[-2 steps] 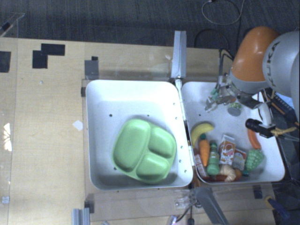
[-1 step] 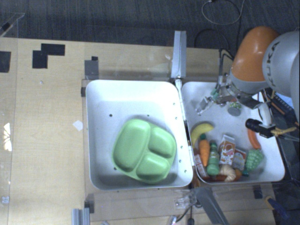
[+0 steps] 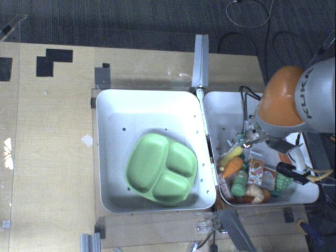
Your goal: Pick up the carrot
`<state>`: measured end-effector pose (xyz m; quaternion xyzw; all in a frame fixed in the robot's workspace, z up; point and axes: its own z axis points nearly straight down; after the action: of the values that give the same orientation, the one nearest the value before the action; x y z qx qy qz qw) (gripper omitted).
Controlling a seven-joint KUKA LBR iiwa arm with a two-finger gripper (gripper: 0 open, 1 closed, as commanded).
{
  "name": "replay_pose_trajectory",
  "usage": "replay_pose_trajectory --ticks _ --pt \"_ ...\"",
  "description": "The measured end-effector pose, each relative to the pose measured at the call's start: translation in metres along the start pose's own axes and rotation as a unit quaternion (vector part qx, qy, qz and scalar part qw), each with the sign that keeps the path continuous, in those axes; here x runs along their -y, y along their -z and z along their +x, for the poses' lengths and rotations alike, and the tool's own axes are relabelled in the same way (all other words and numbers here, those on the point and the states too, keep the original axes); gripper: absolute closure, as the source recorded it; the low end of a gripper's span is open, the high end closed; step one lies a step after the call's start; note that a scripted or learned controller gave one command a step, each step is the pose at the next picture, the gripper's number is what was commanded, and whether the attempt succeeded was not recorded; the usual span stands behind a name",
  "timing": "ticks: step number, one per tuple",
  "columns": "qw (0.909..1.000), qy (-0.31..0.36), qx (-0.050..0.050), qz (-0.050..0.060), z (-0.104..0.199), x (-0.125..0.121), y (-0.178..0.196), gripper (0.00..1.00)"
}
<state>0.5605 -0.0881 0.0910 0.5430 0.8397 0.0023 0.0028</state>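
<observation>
The carrot is observed just below-left of the end effector, whose grip state cannot be told. Neighbouring clutter is to be avoided during descent.

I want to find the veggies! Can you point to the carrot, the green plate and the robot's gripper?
carrot [image 3: 233, 166]: camera view, middle of its orange body.
green plate [image 3: 161, 168]: camera view, ridge between its compartments.
gripper [image 3: 244, 142]: camera view, at its fingertips, just above the carrot.

Orange carrot, lying slantwise, right bin's left side
</observation>
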Motion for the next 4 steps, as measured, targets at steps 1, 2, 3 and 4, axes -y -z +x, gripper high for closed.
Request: replay_pose_trajectory --ticks 1,2,3,4 --pt "0.9925 -0.122 0.001 -0.002 -0.017 -0.03 -0.002 0.0" --pt "0.9887 -0.15 0.001 -0.001 -0.055 -0.068 -0.004 0.0" --pt "0.9847 -0.174 0.001 0.0 -0.123 -0.066 -0.005 0.0" --pt "0.997 -0.077 0.0 0.001 -0.087 -0.059 0.026 0.0"
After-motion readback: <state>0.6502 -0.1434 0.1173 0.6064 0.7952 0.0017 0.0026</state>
